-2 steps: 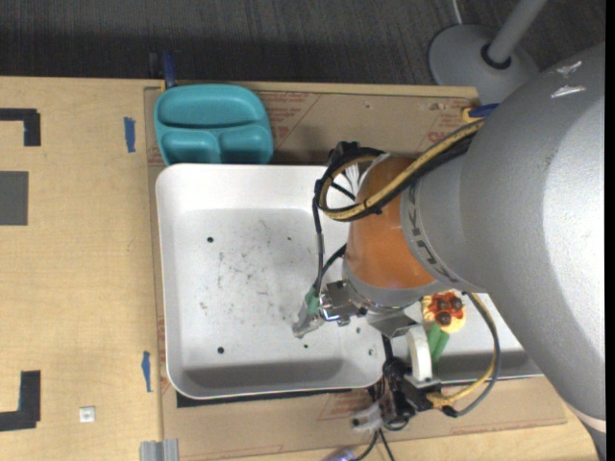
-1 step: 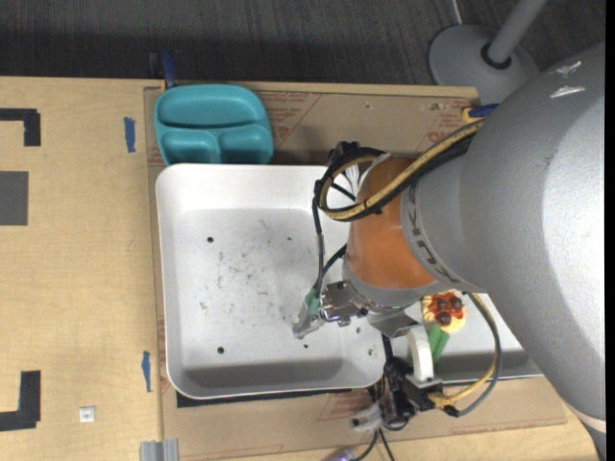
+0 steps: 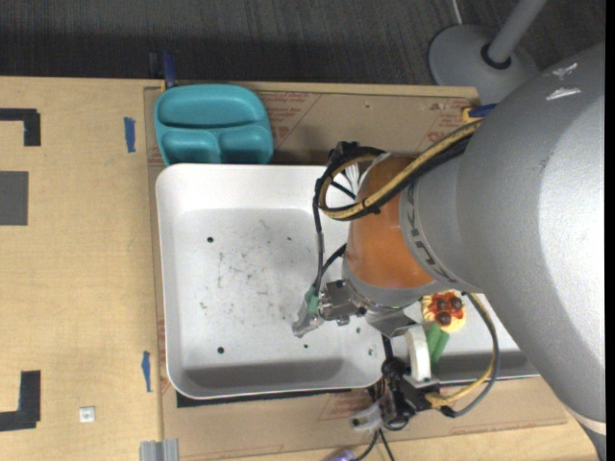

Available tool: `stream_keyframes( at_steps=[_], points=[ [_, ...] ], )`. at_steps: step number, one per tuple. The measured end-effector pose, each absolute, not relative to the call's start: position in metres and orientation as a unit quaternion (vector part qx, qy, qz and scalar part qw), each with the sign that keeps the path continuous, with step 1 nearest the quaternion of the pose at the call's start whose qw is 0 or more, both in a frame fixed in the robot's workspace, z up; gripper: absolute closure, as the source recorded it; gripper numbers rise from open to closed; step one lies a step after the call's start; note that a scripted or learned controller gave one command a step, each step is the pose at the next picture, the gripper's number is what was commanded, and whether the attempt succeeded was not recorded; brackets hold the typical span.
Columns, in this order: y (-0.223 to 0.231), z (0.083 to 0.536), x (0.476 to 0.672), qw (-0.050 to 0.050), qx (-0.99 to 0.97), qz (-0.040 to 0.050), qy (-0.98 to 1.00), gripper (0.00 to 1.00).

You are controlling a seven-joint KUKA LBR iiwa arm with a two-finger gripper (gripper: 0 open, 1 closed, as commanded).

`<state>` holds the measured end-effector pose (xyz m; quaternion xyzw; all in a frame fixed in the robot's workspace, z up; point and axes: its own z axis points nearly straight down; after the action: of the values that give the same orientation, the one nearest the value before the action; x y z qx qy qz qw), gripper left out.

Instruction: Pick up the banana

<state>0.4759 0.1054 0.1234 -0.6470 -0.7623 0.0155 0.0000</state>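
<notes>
Grey tool [image 3: 309,317] over white bin [image 3: 231,257]

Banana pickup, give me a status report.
Claw low inside the white bin, near its right side. Arm covering the bin's right edge. Teal tray beyond the bin, out of the way.

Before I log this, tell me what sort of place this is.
Likely a robotics lab test bench: a cabled robot arm over a scuffed white bin, blue tape marks on the cardboard-covered bench.
</notes>
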Motion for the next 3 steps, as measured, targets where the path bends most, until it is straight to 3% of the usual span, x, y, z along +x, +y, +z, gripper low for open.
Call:
stream_keyframes(
  at_steps=[1, 2, 3],
  points=[
    [0.178, 0.159, 0.479, 0.0, -0.639, 0.0001, -0.769, 0.0],
    [0.186, 0.086, 0.48, 0.0, -0.597, -0.001, -0.802, 0.0],
    [0.215, 0.137, 0.479, 0.0, -0.685, 0.0002, -0.729, 0.0]
  ],
)
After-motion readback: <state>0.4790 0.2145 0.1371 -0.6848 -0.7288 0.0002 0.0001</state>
